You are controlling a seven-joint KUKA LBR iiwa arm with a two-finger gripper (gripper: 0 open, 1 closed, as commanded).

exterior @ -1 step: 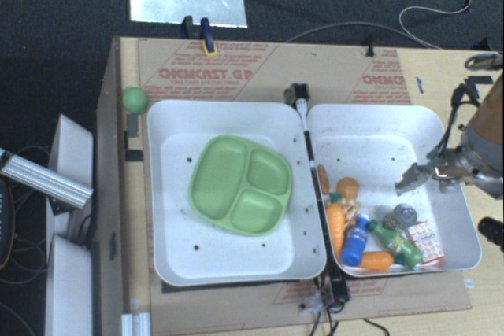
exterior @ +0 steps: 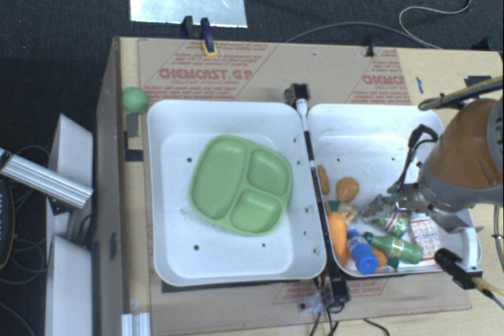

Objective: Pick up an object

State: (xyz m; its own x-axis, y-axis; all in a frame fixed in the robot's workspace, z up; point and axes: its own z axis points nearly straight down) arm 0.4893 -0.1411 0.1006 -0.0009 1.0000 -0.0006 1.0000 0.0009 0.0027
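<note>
The right bin (exterior: 362, 142) holds a heap of small things along its near side. Among them are an orange carrot (exterior: 338, 230), a blue bottle (exterior: 360, 252), a green bottle (exterior: 395, 247), a brown round piece (exterior: 347, 188) and a red-and-white packet (exterior: 426, 235). A thin brown stick-like item (exterior: 323, 179) lies by the divider. My gripper (exterior: 383, 208) is down low in this bin, just above the green bottle and right of the brown piece. Its tips are lost in the clutter. The grey and orange arm (exterior: 465, 157) covers the bin's right side.
The left bin (exterior: 169, 248) carries a green divided plate (exterior: 240, 183) in its middle. A green ball (exterior: 135, 99) rests on the bench beyond that bin's far left corner. A black clamp (exterior: 298, 94) sits at the far end of the divider between the bins.
</note>
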